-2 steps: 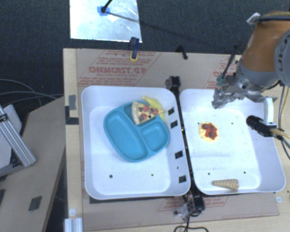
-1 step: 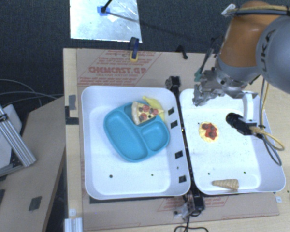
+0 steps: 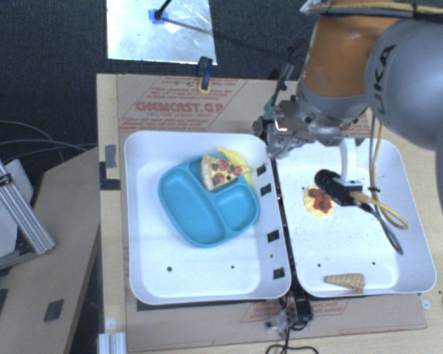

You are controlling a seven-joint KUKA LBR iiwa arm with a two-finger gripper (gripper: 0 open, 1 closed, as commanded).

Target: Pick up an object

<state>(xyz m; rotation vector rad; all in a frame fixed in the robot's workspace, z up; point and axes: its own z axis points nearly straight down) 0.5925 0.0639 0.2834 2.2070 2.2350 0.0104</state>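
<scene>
1. A toy pizza slice (image 3: 220, 172), pale with red dots, lies on a smooth blue divided plate (image 3: 199, 216) in the left bin (image 3: 151, 271), with a yellow piece (image 3: 237, 157) just beside it.
2. The right bin (image 3: 407, 260) holds a round yellow-red toy (image 3: 319, 202) and a ribbed cone (image 3: 345, 279).
3. The tool (image 3: 277, 140) hangs over the bins' shared wall; whether it is spread or pressed together cannot be told.

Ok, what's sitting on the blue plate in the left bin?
A pizza slice lies on the blue plate, at its far corner. A yellow piece pokes out behind it; the slice covers the rest.
</scene>
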